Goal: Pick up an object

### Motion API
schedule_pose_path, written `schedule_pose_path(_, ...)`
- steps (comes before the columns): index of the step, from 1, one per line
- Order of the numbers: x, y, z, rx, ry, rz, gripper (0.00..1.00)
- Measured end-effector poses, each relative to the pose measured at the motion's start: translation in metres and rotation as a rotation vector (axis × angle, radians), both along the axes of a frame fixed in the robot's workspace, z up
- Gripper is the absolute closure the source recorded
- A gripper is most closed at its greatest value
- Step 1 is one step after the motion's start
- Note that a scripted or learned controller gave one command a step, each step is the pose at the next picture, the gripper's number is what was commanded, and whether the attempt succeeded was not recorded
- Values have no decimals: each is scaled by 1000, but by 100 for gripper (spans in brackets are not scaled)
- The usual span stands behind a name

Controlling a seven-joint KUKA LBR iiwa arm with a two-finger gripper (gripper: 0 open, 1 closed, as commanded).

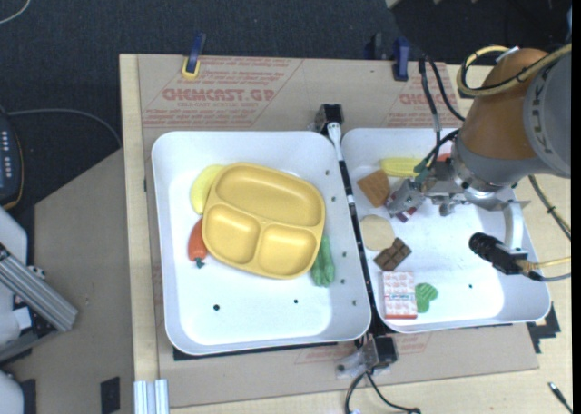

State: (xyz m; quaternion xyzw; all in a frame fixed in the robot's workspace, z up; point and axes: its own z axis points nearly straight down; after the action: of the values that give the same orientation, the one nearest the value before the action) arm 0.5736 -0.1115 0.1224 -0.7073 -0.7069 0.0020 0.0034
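Tan counter (272, 94) carries two white bins, and in the right bin (490, 299), at the frame's right centre, the gripper (410, 202) hangs just beside a brown cracker (373, 187), whether parted or closed impossible to make out.

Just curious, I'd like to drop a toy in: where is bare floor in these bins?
Left bin: the near strip in front of the yellow tray is bare. Right bin: bare floor to the view's right of the packet and chocolate block. Its left side is crowded, corn down to packet, with the gripper there.
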Motion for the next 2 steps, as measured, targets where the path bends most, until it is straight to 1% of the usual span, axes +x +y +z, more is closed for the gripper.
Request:
schedule_pose_path(1,-1,1,-40,-1,-2,0,0)
schedule_pose_path(2,0,0,-27,-2,-8,-2,100)
